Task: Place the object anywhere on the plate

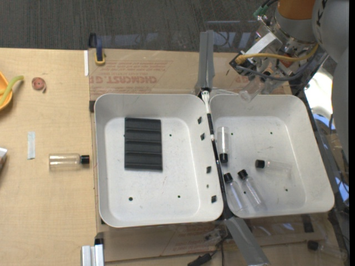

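1. You have clear vials lying in the right bin, lower centre-right of the frame, long axes running roughly up-down.
2. The black ridged plate sits in the left bin.
3. Your gripper hangs at upper right, above and right of the vials; I cannot tell its opening or hold.

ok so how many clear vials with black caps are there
5. Four in the right bin: one upright by its left wall, two side by side near the front, one lying mid-bin. A fifth lies on the bench left of the bins.
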`<state>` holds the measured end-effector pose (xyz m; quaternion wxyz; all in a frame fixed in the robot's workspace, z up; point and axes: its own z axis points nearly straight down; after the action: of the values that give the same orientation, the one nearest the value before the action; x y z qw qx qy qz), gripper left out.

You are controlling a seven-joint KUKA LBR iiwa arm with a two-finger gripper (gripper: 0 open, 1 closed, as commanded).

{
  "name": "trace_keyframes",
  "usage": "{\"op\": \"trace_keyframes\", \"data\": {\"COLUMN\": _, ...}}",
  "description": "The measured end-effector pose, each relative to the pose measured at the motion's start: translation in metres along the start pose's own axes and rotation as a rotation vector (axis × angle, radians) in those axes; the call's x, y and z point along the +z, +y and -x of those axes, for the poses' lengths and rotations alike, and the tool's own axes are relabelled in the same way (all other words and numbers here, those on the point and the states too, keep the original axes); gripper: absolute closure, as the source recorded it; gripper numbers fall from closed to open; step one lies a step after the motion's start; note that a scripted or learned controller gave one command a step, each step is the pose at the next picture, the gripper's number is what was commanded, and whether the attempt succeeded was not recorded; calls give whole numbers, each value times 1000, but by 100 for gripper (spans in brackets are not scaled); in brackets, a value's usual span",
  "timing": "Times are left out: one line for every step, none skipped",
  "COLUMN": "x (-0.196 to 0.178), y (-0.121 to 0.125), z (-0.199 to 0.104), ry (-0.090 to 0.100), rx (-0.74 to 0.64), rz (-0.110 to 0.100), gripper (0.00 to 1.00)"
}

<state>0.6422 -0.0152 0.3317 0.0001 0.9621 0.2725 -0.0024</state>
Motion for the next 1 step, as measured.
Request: {"op": "trace_keyframes", "data": {"x": 107, "y": -74, "z": 26, "ry": -2, "rx": -164, "rz": -2, "gripper": 100}}
